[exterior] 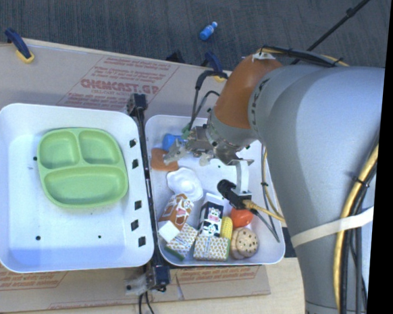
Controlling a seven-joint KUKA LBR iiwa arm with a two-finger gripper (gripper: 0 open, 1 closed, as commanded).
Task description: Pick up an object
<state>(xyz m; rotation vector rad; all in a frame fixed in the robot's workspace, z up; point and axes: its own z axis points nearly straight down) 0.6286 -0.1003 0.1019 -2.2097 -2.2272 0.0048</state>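
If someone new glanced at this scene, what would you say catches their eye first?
Probably the big grey arm with its orange band, reaching in from the right over the right white bin. Next, the green three-compartment plastic plate in the left white bin, then the toy foods crowding the right bin's near end.

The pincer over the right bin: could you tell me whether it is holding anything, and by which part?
It cannot be told. The pincer sits low over the far end of the right bin, beside a blue object, but the wrist hides its tips.

1. White bins: two, the left bin (11, 192) and the right bin (270, 255).
2. Green divided plate (82, 166): one, with three compartments.
3. Patterned packets (200, 244): two.
4. Round cookie (244, 242): one.
5. White cup (184, 184): one.
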